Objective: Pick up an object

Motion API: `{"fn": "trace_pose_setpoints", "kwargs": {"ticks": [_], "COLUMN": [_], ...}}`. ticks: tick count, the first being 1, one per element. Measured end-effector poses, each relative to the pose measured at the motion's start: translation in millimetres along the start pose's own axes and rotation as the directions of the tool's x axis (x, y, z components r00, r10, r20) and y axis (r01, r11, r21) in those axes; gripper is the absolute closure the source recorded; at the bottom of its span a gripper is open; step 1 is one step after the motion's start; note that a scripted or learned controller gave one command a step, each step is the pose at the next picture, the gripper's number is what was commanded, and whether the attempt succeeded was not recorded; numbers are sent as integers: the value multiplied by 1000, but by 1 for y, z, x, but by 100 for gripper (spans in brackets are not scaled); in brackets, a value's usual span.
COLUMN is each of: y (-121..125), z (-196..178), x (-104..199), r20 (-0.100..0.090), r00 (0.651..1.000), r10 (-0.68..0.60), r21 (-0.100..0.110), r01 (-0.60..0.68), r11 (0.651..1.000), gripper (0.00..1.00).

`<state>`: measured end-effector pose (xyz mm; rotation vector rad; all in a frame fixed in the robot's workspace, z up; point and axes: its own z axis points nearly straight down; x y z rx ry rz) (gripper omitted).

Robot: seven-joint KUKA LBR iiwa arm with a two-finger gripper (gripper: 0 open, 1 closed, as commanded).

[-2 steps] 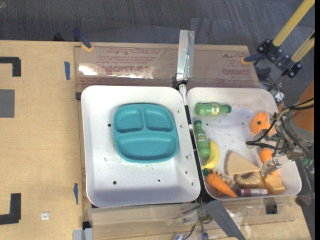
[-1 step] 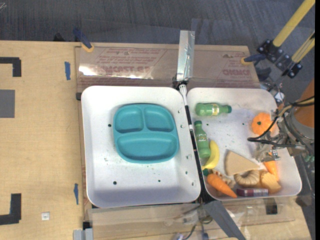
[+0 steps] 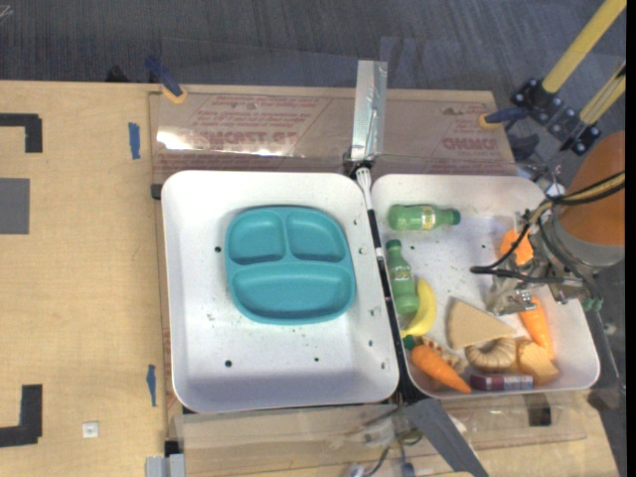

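You're hovering the gripper [image 3: 515,291], finger state unclear, over crowded carrots [image 3: 538,328]; neighbouring items are risking a deflected grasp.

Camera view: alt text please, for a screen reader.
The arm's gripper is low over the right bin, crowded with toy food: carrots, a banana, green bottles. The left bin holds a teal divided plate.
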<state>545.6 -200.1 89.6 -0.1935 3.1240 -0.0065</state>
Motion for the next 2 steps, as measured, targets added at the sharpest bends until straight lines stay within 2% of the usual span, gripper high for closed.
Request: {"fn": "trace_pose_setpoints", "kwargs": {"ticks": [1, 2], "y": [44, 22], "z": [0, -10], "x": [-35, -69], "r20": [4, 3], "r00": [986, 773], "r10": [-165, -635], "r21": [-1, -4], "r01": [165, 635], "r11": [986, 773], "gripper": [100, 100]}}
